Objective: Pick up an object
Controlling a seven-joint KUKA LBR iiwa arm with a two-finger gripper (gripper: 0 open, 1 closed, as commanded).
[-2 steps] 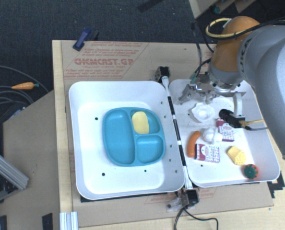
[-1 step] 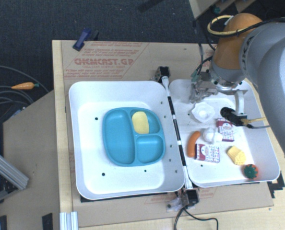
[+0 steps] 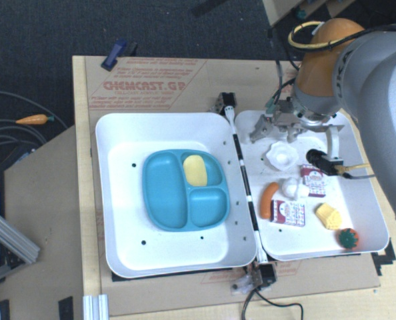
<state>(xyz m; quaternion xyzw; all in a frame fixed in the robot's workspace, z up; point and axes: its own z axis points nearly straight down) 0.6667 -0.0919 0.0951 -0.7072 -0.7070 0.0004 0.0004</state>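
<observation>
My gripper (image 3: 275, 133) hangs over the far end of the right bin (image 3: 371, 209), its two fingers spread apart and holding nothing. Just in front of it lies a small white cup-like piece (image 3: 281, 157). Further toward the front are an orange sausage (image 3: 269, 193), a white ball (image 3: 290, 188), two red-and-white cartons (image 3: 313, 181) (image 3: 289, 213), a yellow cheese wedge (image 3: 329, 216) and a red-and-green strawberry (image 3: 347, 238).
The left bin (image 3: 118, 179) holds a blue divided plate (image 3: 165, 192) with a yellow piece (image 3: 196, 171) in its upper right compartment. The grey arm (image 3: 378, 99) covers the right bin's far right corner. A blue object (image 3: 114, 55) lies beyond the bench.
</observation>
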